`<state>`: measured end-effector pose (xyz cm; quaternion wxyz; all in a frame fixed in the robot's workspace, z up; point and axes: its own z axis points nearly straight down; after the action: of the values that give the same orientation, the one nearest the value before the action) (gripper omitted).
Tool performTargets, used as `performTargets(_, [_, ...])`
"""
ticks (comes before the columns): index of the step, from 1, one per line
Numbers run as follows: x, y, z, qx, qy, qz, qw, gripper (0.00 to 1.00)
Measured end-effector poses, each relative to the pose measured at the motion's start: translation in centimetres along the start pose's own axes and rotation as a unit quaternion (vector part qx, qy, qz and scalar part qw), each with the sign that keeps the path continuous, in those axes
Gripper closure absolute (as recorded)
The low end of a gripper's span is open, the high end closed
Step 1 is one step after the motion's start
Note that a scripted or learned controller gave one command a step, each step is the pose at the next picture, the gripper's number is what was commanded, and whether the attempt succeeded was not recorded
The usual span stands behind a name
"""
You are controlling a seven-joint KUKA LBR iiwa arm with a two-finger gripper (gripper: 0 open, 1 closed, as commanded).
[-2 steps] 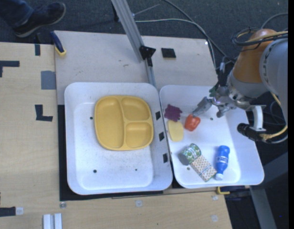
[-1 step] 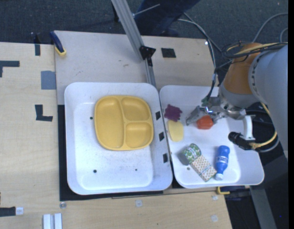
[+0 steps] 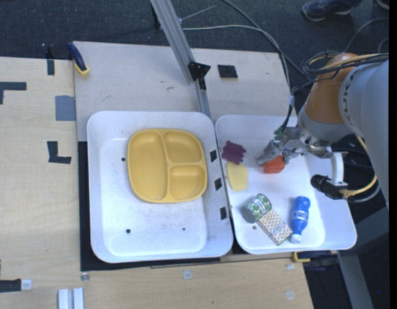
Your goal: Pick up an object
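Gripper (image 3: pixel 276 154) sits low in the right bin (image 3: pixel 334 237), fingers clamped on an orange object (image 3: pixel 274 166). Left bin (image 3: pixel 98 172) carries a yellow tray (image 3: pixel 166 166); dark carpet (image 3: pixel 89 11) beyond the bench (image 3: pixel 31 172).

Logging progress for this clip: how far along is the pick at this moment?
Done: the arm has reached into the right bin, and the gripper sits low right at the orange object. In hand: a grasp attempt on that object; whether it is actually gripped cannot be told. Left: lifting it clear. The purple piece, yellow piece, blue bottle and the yellow divided plate in the left bin lie untouched.
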<state>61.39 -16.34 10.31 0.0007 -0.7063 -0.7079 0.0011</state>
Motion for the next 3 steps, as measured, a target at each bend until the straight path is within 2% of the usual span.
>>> performTargets(1, [-0.1,0.8,-4.6,-0.002,0.000,0.000,1.0000,1.00])
performTargets(2, [0.2,-0.1,-10.1,-0.003,0.000,0.000,1.0000,1.00])
performTargets(3, [0.3,0.0,-11.1,-0.002,0.000,0.000,1.0000,1.00])
